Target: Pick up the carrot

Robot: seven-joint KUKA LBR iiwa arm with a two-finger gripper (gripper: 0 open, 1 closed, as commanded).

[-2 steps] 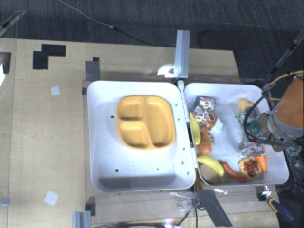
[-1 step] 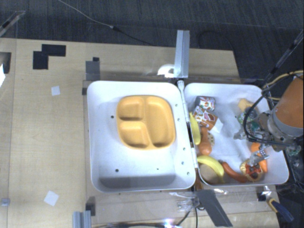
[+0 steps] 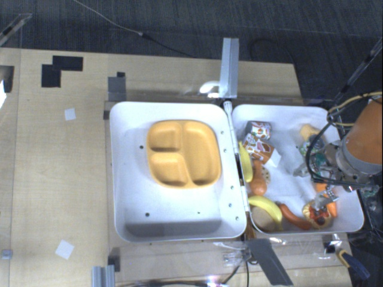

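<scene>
Over the right bin [image 3: 281,113], end effector [image 3: 323,197] grip unreadable, carrot [image 3: 328,208] partly hidden beneath it.

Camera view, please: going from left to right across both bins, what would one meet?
Yellow divided tray → banana → arm.

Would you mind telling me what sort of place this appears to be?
Probably a robotics lab bench: two white bins on a wooden bench, a yellow divided tray, toy food including a banana, and the arm's gripper.
</scene>
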